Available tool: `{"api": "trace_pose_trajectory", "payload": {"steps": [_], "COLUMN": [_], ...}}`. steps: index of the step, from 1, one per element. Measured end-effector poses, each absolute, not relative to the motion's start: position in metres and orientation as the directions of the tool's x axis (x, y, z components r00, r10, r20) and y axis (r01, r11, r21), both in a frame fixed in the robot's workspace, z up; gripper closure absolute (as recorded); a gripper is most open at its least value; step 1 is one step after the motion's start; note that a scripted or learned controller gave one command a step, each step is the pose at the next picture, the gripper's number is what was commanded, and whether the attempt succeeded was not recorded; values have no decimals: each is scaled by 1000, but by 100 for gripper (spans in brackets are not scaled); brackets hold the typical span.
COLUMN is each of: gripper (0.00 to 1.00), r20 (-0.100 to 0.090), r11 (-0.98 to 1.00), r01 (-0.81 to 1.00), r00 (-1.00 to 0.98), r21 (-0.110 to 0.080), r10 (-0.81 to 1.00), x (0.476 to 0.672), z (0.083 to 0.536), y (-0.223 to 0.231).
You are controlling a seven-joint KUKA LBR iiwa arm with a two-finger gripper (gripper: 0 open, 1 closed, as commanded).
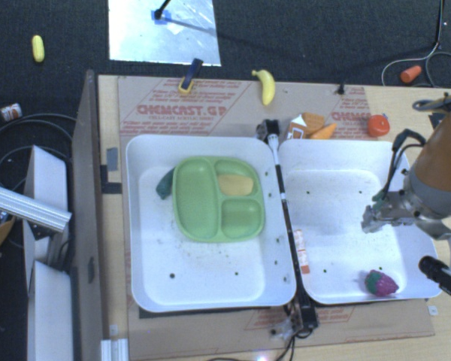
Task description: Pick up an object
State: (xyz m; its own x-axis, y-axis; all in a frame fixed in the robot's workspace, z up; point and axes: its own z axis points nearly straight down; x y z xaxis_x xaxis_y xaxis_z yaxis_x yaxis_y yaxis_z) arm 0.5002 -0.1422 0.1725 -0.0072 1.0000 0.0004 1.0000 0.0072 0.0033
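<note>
In the right bin (338, 183) a small magenta and green toy fruit (381, 283) lies near the front right corner. My gripper (376, 217) hangs over the right side of that bin, above and slightly behind the fruit and apart from it. In the left bin (146, 224) sits a green divided plate (218, 200) with a yellow piece (236, 184) in its upper right compartment. A dark teal object (164, 183) lies against the plate's left edge.
Behind the bins on the cardboard lie a yellow banana (266, 86), orange pieces (316, 126), a red ball (377, 125) and a yellow and blue tool (189, 78). A black divider rail (283, 201) runs between the bins.
</note>
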Motion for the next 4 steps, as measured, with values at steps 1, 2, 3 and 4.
{"api": "trace_pose_trajectory", "payload": {"steps": [1, 2, 3, 4], "gripper": [100, 0, 0, 0], "r20": [2, 0, -3, 0], "r11": [11, 3, 0, 7], "r01": [1000, 1000, 1000, 1000], "r00": [-11, -3, 0, -7], "r21": [5, 2, 6, 2], "r10": [1000, 1000, 1000, 1000], "x": [504, 503, 574, 647], "z": [211, 209, 162, 80], "y": [-73, -78, -140, -148]}}
